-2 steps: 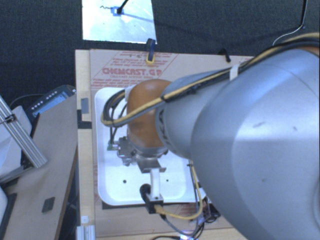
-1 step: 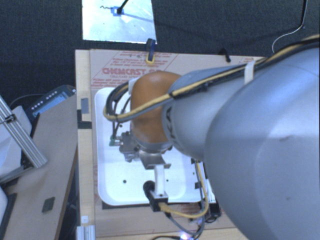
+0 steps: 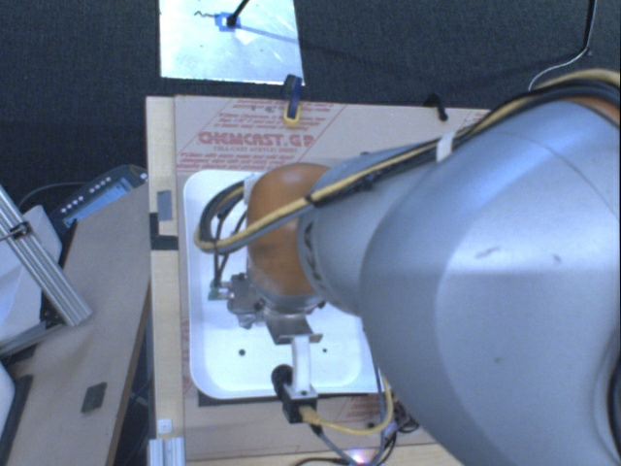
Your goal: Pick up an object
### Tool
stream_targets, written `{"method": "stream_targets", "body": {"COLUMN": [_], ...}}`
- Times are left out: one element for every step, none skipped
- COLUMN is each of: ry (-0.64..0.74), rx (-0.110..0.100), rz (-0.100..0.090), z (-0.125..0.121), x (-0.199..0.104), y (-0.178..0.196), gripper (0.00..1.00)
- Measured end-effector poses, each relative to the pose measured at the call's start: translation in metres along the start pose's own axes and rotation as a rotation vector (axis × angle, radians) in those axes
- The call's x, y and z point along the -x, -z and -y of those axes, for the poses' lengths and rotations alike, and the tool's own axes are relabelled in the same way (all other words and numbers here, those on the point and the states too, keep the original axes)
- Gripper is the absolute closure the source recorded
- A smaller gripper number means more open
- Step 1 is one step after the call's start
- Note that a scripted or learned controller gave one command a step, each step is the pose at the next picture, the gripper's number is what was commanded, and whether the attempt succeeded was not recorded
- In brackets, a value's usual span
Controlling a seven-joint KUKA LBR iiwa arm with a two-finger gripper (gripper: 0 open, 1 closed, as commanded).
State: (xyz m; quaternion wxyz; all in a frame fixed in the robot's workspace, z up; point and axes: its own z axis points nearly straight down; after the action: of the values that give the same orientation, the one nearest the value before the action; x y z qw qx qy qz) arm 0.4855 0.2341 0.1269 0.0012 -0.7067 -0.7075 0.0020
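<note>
Bench (image 3: 388,129) — white bin (image 3: 209,362) at left | grey arm (image 3: 505,260) over it | claw (image 3: 245,304) state — cannot tell

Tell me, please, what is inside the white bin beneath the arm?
The bin shows bare white floor along its left and near sides, with two small dark spots. The arm covers the rest, so anything lying there is hidden.

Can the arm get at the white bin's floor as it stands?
Likely yes: the arm hangs over the white bin, orange band above its floor, and nothing visible blocks the way down. The arm hides much of the bin, though.
</note>
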Motion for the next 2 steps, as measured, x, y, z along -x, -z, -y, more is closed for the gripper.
{"method": "stream_targets", "body": {"ry": [0.002,0.0], "rx": [0.009,-0.001], "rz": [-0.004,0.001], "z": [-0.002,0.0], "x": [0.0,0.0], "y": [0.057,-0.002], "gripper": [1.0,1.0]}}
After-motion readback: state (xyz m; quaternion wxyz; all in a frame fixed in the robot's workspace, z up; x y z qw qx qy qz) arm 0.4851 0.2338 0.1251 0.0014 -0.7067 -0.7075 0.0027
